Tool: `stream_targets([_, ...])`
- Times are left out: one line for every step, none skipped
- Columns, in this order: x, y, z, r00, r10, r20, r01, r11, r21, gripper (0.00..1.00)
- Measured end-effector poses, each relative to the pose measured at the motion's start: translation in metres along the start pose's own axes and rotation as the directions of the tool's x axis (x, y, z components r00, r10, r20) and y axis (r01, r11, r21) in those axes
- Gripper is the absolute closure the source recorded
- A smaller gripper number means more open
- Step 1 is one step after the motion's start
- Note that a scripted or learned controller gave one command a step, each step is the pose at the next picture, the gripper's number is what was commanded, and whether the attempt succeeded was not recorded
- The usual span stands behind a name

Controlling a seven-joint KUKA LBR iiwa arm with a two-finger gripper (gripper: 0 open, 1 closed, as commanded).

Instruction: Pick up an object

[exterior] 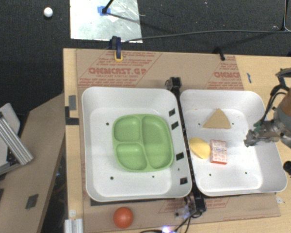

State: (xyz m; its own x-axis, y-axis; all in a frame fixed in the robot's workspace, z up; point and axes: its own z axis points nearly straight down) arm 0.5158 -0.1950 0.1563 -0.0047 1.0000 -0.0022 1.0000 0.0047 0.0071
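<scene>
The right bin holds a tan triangular wedge, a yellow rounded object and a small red-and-white packet lying beside it. My gripper hangs over the bin's right side, to the right of the packet and apart from all three things. Nothing shows between its fingers.
In the left bin lies a green divided plate. A red-orange ball rests on the board in front of the bins. Black clips sit along the seam between the bins. An aluminium rail juts in at the left.
</scene>
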Motion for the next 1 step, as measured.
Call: stream_targets([0.0017,0.0024,-0.0646,1.0,0.0,0.001,0.0,1.0,-0.001,1.0])
